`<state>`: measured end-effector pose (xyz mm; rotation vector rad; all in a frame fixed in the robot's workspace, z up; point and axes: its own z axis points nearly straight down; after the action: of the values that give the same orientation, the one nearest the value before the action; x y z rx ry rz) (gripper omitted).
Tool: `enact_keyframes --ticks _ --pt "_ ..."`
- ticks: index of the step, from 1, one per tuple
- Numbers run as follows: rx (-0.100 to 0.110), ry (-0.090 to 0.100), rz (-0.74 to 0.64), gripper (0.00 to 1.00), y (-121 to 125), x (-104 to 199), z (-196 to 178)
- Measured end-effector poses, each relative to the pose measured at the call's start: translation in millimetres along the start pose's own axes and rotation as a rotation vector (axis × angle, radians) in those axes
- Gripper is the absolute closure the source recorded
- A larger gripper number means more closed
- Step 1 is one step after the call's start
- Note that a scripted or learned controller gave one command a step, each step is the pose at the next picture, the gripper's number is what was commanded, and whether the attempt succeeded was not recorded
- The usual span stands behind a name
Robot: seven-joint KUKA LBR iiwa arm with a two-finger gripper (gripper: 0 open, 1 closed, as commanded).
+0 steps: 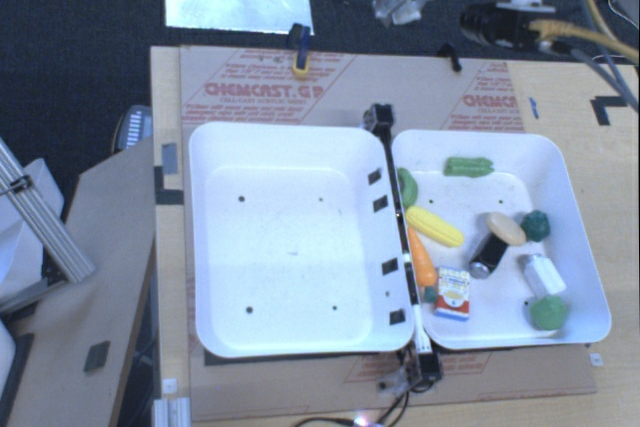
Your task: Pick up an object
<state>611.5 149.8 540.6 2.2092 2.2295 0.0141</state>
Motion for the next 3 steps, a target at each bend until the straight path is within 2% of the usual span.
enact_keyframes --ticks 1,2,3 --pt "0.008 -0.003 0.002 1.00 -49.8 24.3 4.9" --pt "0.008 -0.002 0.000 1.00 -93.9 57.9 4.8" --pt "0.008 -0.002 0.001 1.00 -125.9 85.0 4.7"
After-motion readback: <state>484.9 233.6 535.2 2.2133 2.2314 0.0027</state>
